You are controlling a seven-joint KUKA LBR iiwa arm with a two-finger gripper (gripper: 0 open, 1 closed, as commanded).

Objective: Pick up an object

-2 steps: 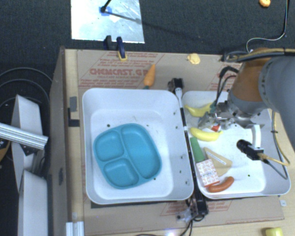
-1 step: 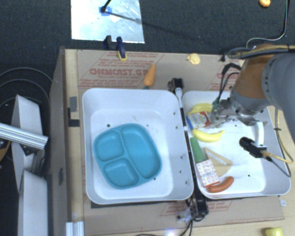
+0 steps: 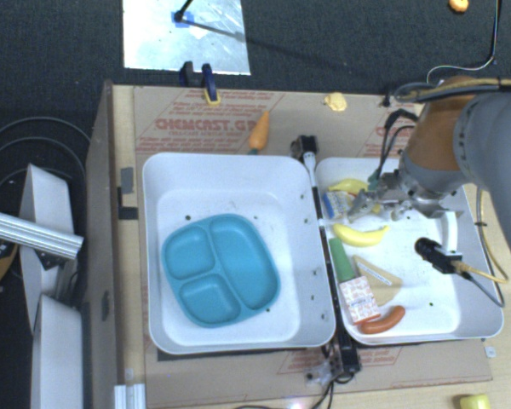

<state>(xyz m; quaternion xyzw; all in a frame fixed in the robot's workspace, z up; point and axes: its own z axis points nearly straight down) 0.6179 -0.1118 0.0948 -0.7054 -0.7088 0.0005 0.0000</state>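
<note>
Hovering low over the right bin [image 3: 477, 318], I am holding my gripper [image 3: 373, 199] just above the banana [image 3: 360, 234], beside a blue-and-white packet [image 3: 335, 203] and a second yellow piece [image 3: 349, 185]; whether it is open or shut I am not able to tell. I am judging the crowding as the risk: closing here may be catching the bin's left wall or nudging the packet, and the banana's curve may be letting it roll out sideways. A sausage [image 3: 381, 319] and a wrapped snack [image 3: 358, 295] are lying nearer the front, well apart from me. The board [image 3: 200, 126] under the bins is showing red print reading "CHEMCAST"; the packets' labels are staying too small to read.
</note>
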